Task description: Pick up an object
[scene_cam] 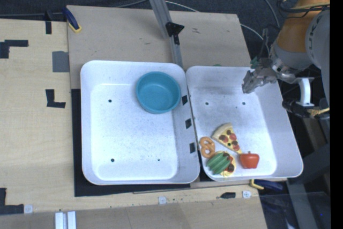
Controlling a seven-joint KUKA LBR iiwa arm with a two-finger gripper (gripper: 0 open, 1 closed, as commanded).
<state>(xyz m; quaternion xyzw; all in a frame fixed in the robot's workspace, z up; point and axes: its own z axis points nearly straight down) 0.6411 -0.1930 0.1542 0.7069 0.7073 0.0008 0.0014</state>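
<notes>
- Camera view: approach step by the look of it, nothing picked yet.
- Gripper [251, 83] over the upper right part of the right bin [268, 115], close to its far rim, reaching in from the right.
- Fingers state: cannot tell, too small and dark against the wrist.
- Nothing seen between the fingers.
- Candidate things clustered at the near end of the right bin: pizza slice [227, 137], pretzel [207, 145], green vegetable [218, 162], red tomato [249, 160].
- Pizza slice nearest to the gripper, yet well apart from it, toward the near edge.
- Pretzel just beside the green vegetable, possibly touching; tomato just beside the same cluster.
- Blue bowl [157, 92] in the left bin [128, 137], upper right corner, well apart from the gripper.
- Next move, as a judgement: travel toward the near end, descend over one toy, close on it.
- Risk: tight cluster, likely to nudge neighbours.
</notes>
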